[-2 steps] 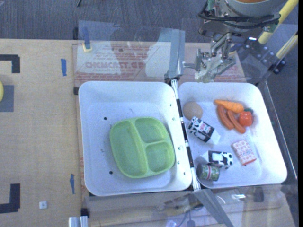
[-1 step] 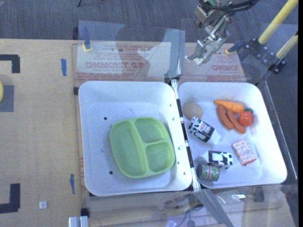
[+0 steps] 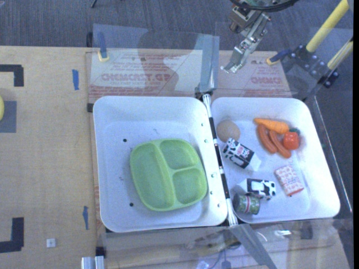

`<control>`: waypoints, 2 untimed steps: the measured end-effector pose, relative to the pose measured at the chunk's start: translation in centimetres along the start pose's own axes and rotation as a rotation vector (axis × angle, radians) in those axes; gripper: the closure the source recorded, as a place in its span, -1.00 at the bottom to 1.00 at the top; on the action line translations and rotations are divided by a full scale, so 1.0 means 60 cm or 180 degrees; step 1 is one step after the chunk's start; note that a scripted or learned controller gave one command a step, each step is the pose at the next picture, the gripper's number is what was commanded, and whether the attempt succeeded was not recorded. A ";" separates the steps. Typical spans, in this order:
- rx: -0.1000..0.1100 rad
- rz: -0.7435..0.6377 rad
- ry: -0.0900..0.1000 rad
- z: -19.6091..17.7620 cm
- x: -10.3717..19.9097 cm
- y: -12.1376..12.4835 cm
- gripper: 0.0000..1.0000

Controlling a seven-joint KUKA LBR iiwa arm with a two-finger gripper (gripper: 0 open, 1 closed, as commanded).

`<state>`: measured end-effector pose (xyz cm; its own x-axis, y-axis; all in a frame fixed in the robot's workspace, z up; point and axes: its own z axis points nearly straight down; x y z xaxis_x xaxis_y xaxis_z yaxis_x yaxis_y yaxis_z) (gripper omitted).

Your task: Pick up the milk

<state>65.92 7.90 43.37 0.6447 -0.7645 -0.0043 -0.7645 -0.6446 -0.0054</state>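
1. The milk carton is a small box with black and white cow spots. It lies on its side in the right bin, close to the wall where the two bins meet.
2. A second cow-spotted carton lies lower in the same bin, well below the first. A green can touches it.
3. A brown egg sits just above the milk carton. An orange carrot, a red tomato and a small red-and-white box lie to its right.
4. The words on the milk carton are too small to read.
5. The arm is cut off at the top edge.
6. The milk carton's long side runs from upper left to lower right.
7. The gripper hangs above the bins, far from the milk carton. I cannot tell how it is set.
8. A green divided plate lies in the left bin.
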 end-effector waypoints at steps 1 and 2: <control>-0.0006 -0.1404 -0.0005 0.001 0.027 0.006 1.00; -0.0024 -0.2089 -0.0016 0.002 -0.132 0.014 1.00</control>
<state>60.21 13.41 43.30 0.9772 -0.2123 -0.0072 -0.2123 -0.9772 -0.0015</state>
